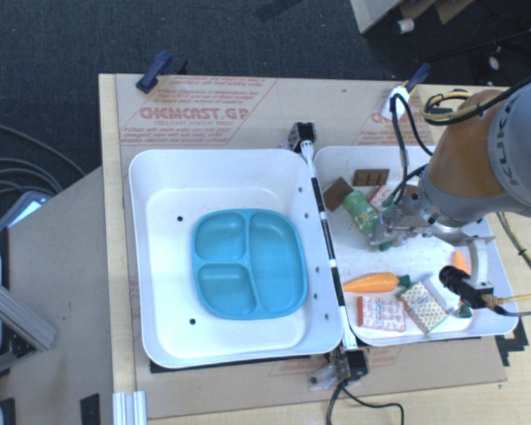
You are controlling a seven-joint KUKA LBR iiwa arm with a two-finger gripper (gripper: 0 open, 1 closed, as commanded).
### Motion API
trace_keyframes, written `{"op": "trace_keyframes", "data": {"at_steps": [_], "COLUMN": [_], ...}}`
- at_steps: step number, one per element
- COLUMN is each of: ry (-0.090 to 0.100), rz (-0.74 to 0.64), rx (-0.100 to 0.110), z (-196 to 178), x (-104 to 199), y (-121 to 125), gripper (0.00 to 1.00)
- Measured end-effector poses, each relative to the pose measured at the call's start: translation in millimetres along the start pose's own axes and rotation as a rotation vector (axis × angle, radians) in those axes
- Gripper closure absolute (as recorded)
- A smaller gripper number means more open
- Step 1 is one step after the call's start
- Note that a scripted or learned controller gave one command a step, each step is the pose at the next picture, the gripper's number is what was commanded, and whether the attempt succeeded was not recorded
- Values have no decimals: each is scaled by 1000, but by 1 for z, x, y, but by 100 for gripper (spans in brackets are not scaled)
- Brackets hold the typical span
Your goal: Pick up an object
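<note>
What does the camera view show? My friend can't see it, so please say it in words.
A grey and orange robot arm reaches into the right white bin, its gripper low beside a green object. A toy carrot and small packets lie nearby. The left bin holds a blue divided plate.

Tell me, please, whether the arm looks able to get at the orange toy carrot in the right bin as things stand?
Probably yes: the orange toy carrot lies uncovered on the right white bin's floor, and the end effector hangs just above it in this view, with nothing between them.
</note>
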State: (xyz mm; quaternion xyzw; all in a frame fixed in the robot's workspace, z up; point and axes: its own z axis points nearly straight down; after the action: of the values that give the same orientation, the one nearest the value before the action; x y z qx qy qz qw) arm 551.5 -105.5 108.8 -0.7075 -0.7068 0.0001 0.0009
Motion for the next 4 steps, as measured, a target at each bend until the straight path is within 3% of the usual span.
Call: {"op": "trace_keyframes", "data": {"at_steps": [1, 2, 3, 4], "ry": [0, -1, -1, 0], "rz": [-2, -1, 1, 0], "rx": [-3, -3, 2, 1], "z": [-77, -118, -76, -76], "x": [64, 100, 18, 19], "y": [37, 22, 34, 34], "gripper": [100, 100, 100, 0]}}
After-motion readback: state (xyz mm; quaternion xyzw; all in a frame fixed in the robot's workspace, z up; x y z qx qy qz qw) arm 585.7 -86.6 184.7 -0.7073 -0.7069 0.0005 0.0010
